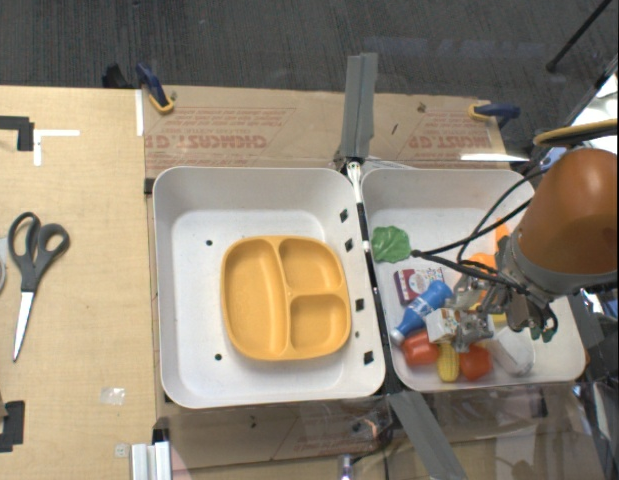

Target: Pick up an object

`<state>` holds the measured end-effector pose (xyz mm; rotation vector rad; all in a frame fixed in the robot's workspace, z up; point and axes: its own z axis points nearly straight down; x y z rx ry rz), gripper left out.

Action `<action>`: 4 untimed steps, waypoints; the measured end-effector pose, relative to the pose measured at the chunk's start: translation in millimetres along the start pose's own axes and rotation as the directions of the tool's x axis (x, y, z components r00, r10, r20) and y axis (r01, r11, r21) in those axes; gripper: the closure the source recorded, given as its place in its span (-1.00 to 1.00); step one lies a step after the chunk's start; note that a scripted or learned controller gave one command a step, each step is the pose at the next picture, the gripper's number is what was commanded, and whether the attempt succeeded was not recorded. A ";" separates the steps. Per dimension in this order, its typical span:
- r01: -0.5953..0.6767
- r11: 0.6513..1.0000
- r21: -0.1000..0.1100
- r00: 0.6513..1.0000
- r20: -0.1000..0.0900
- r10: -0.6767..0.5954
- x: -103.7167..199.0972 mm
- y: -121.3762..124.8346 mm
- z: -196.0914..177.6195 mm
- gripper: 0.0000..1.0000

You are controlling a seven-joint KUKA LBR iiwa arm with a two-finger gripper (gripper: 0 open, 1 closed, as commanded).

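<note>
I see the gripper (467,320) low in the right white bin (549,200), over the red tomato (420,349), yellow piece (448,364) and blue bottle (427,306); whether it grips anything I cannot tell.

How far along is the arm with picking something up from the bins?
Done: the arm has reached into the right bin, and its pincer is low over the pile of small items near the blue bottle. In hand: nothing visibly gripped. Left: closing on an item and lifting it. The yellow tray sits in the left bin.
</note>
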<state>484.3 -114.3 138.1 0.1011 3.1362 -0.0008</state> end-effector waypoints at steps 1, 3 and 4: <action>-0.059 0.998 0.007 0.998 0.034 0.059 -19.6 -39.5 22.8 1.00; -0.551 0.835 0.001 0.835 0.002 0.551 -79.2 18.6 45.2 1.00; -0.848 0.529 0.004 0.529 0.000 0.848 -69.5 81.3 -94.2 1.00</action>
